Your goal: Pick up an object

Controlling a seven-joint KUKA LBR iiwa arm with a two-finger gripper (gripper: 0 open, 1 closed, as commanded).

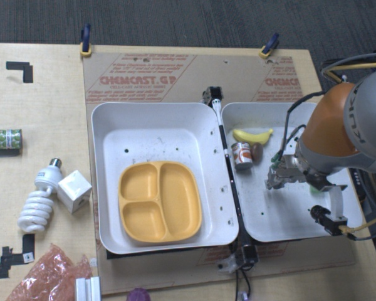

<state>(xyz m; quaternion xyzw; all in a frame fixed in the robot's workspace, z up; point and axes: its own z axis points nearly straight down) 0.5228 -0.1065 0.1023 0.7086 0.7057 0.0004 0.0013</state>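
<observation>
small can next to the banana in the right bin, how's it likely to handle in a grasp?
The can looks rigid, so it should take a squeeze. It seems to lie tilted, so a nudge may roll it. It touches the banana, which may shift too.

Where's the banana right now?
The banana lies in the right bin, near its top-left corner, just above a small can and to the left of the gripper.
</observation>
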